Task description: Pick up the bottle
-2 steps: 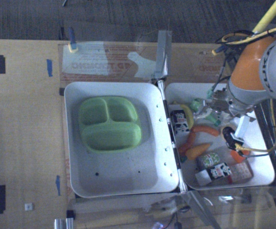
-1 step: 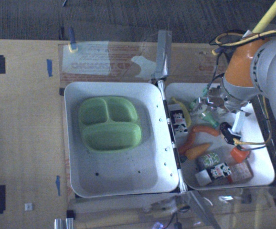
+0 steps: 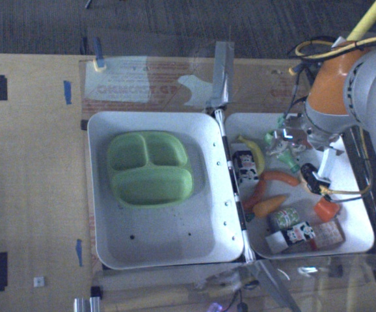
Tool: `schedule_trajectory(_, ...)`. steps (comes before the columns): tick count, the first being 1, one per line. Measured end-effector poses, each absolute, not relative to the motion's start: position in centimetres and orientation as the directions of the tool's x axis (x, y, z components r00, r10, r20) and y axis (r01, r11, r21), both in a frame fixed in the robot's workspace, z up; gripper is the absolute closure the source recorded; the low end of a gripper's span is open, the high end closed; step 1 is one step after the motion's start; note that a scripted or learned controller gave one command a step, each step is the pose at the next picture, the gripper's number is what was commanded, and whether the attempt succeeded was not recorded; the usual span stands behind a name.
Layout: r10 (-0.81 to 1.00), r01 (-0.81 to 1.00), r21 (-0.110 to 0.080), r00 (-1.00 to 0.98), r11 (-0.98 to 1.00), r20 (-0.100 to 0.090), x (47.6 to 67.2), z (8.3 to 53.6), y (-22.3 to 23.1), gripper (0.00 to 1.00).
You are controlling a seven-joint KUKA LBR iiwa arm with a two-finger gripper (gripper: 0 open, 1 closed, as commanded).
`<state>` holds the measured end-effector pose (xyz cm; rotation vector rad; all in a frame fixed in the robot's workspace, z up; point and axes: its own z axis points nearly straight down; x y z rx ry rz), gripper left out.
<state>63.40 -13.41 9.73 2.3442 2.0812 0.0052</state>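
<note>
Two white bins sit side by side, their inner walls touching along the middle. The left bin (image 3: 110, 239) holds a green divided tray (image 3: 150, 168) toward its back-left, with bare floor in front of it and to its right. The right bin (image 3: 363, 236) is crowded. A banana (image 3: 254, 151) and a small cow-print carton (image 3: 244, 165) lie against the left wall, and two carrots (image 3: 280, 177) (image 3: 270, 205) lie mid-bin. A green can (image 3: 284, 217), a milk carton (image 3: 295, 234) and a reddish box (image 3: 328, 233) run along the front wall. An orange-red piece (image 3: 326, 208) lies right of centre. Open room there is scant: a strip of floor along the right wall and a small patch at the back-left corner. The arm (image 3: 344, 90) comes in over the back-right edge, and the gripper (image 3: 282, 138) is low over the back-middle of the right bin. The bottle (image 3: 289, 157), clear with a green tint, lies right there, under and just beside the gripper, between the banana and the right wall. Its long axis seems to run from back-left to front-right, roughly toward the upper carrot, but the clear body blurs into the gripper metal. Which end is the cap can't be told. Whether the gripper is spread or closed, and whether it has hold of the bottle, can't be told from this view. A black cable (image 3: 313, 178) hangs below the wrist, just right of the bottle.
</note>
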Motion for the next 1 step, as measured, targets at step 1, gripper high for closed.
schedule_trajectory(1, 0.971, 0.971, 0.002, 0.241, -0.241, 0.0, 63.3, 22.68, -8.67, 1.0)
